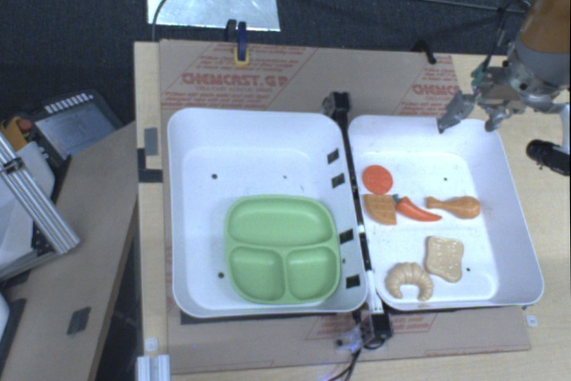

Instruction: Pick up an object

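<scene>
We see the claw (pixel 471 113) spread open with nothing between its two fingers, hovering over the far edge of the right bin (pixel 508 183). Below and to its left in that bin lie six food pieces: one red disc (pixel 377 179), one orange wedge (pixel 381 210), one carrot (pixel 416 209), one drumstick (pixel 457 207), one toast slice (pixel 443 258) and one croissant (pixel 409 280), all well apart from the claw. Farther left, the second bin (pixel 250 147) holds one green tray (pixel 282 247) with three compartments. Both bins sit on the tabletop (pixel 294 76).
</scene>
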`<state>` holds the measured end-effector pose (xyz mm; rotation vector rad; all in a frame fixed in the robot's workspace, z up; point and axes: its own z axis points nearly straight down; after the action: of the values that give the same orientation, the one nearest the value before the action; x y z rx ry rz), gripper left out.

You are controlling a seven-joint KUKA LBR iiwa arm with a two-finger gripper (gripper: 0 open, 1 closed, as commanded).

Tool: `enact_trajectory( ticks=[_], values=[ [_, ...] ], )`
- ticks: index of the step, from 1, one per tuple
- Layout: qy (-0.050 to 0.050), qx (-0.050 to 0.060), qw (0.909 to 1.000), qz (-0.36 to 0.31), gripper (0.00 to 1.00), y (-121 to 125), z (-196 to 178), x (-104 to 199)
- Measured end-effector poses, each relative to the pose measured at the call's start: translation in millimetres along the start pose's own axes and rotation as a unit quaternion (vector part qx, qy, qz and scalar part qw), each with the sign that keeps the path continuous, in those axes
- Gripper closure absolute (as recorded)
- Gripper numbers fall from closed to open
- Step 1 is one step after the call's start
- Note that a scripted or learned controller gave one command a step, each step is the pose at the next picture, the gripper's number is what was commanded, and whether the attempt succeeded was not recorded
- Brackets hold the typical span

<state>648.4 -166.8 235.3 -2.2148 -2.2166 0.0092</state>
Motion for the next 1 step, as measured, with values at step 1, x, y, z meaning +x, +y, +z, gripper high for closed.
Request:
enact_trajectory(
  ticks=[1],
  values=[
    [-0.001, -0.006, 1.0000, -0.001, 0.00, 2.3, -7.6, 0.4]
  ],
)
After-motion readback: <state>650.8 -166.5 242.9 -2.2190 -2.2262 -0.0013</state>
